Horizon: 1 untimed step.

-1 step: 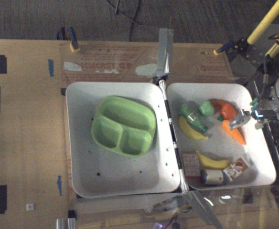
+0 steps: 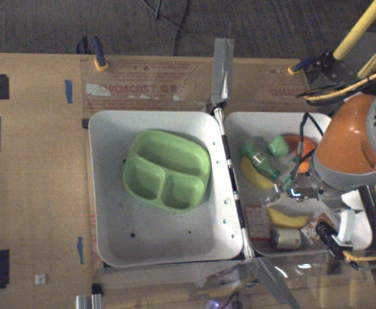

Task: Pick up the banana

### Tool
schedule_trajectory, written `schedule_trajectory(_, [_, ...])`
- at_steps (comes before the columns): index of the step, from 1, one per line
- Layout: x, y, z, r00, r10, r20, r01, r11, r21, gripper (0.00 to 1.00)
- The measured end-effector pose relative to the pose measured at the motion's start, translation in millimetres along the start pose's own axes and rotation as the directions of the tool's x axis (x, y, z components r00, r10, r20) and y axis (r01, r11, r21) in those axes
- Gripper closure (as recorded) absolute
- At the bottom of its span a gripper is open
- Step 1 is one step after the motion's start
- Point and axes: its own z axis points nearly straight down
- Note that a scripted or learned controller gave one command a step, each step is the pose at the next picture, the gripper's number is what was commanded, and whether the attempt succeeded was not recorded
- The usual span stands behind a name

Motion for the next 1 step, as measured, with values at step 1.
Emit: schedule_trajectory(1, [9.4,-12.2,24.4,0.951,-0.310,0.014,0.310,0.950,-0.028,0.00])
